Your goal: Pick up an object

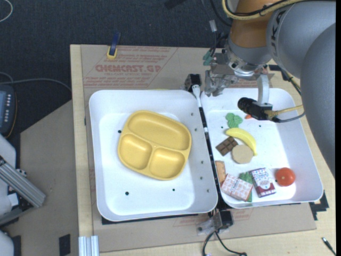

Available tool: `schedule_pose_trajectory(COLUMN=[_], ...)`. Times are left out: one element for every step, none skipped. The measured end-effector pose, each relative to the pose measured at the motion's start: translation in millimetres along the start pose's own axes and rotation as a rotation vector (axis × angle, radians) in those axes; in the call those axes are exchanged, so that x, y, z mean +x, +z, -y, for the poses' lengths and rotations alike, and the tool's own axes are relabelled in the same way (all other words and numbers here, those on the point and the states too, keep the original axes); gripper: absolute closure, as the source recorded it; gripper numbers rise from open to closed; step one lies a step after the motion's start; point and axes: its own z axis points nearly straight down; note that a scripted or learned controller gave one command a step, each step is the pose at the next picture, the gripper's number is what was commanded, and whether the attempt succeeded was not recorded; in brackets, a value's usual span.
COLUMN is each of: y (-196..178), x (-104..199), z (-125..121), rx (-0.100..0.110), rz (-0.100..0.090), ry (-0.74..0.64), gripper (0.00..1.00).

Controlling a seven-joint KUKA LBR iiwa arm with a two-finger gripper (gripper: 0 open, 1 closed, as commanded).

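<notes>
Near right bin's [303, 137] middle, banana [242, 138] lengthwise upper-left to lower-right.

yellow three-compartment tray [154, 151] in left white bin [104, 143], blue-and-yellow clamp [113, 48] on cardboard sheet [133, 68]

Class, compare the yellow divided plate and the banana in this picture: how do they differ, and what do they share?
The yellow divided plate lies in the left bin; the banana lies in the right bin.
The plate is far larger than the banana.
The plate is broad with three compartments; the banana is a slim curved piece.
The plate lies by itself; the banana is crowded among other small items.
Both are yellow.
</notes>
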Motion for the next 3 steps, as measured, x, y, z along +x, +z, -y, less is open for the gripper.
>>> schedule_pose_trajectory(y=[-7,2,-18], x=[11,16,21], z=[-1,-4,-5], rx=[-0.004,-0.002,-0.007], rz=[0.001,0.002,0.002], ry=[0.004,0.005,0.004], gripper=[1.0,1.0,1.0])
